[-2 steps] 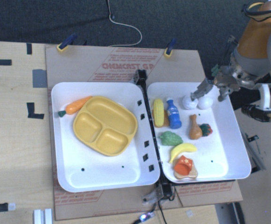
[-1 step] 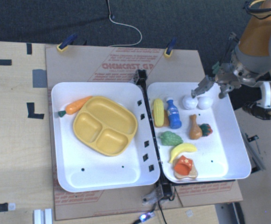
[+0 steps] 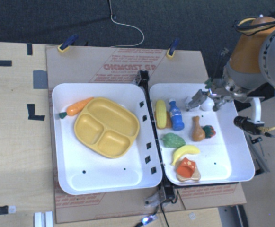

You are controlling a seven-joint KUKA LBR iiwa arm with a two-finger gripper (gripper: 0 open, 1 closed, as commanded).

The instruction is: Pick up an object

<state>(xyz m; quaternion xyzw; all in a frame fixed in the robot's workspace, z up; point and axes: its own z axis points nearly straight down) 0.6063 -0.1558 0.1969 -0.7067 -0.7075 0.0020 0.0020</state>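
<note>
- A cardboard-covered bench (image 3: pixel 128 65) carries two white bins, left bin (image 3: pixel 66 174) and right bin (image 3: pixel 232 169).
- At right of frame, the gripper (image 3: pixel 204 100) hangs over the right bin's upper edge, fingers spread, gripping nothing.
- Toy foods lie below it: corn (image 3: pixel 161 114), blue bottle (image 3: pixel 176 116), drumstick (image 3: pixel 197 129), banana (image 3: pixel 185 152).
- A yellow tray (image 3: pixel 107 126) and carrot (image 3: pixel 78 106) occupy the left bin.

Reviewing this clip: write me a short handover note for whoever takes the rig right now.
Gripper: above the right bin's upper part, fingers apart, nothing between them.
Right bin holds: corn, blue bottle, drumstick, green leaf, banana, a red and tan piece, and a small red and green item beside the drumstick.
Left bin holds: yellow tray with a carrot against its upper left edge.
Done: nothing is lifted yet.
Left: close on one object and raise it; the drumstick and bottle look nearest.
</note>
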